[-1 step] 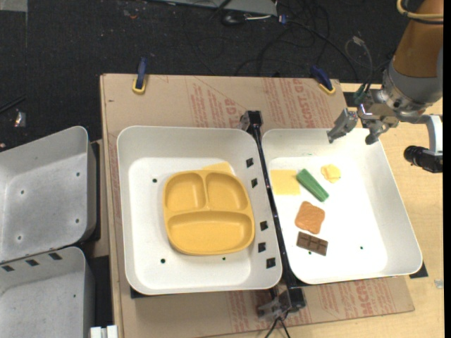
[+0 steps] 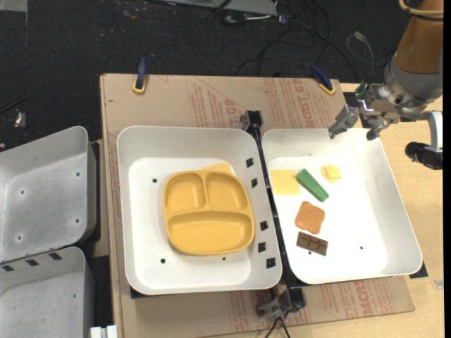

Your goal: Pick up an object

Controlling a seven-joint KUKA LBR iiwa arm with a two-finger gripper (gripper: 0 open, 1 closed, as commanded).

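Above the right bin's far rim, the two-finger gripper (image 2: 356, 124) hangs with fingers spread apart, nothing between them.

Inside that shallow white right bin (image 2: 394, 210), a green plastic bar (image 2: 311, 185) lies centrally; a pale yellow flat slab (image 2: 284, 182) at its 9 o'clock, a small yellow chunk (image 2: 330, 172) at 2, an orange waffle-textured piece (image 2: 309, 217) and brown chocolate-like block (image 2: 311, 243) at 6. A yellow compartment tray (image 2: 208, 213) sits in the left bin (image 2: 141, 189).

Yellow divided tray (image 2: 208, 213) in left bin (image 2: 141, 189), open fingers (image 2: 340, 124) above right bin (image 2: 394, 210)
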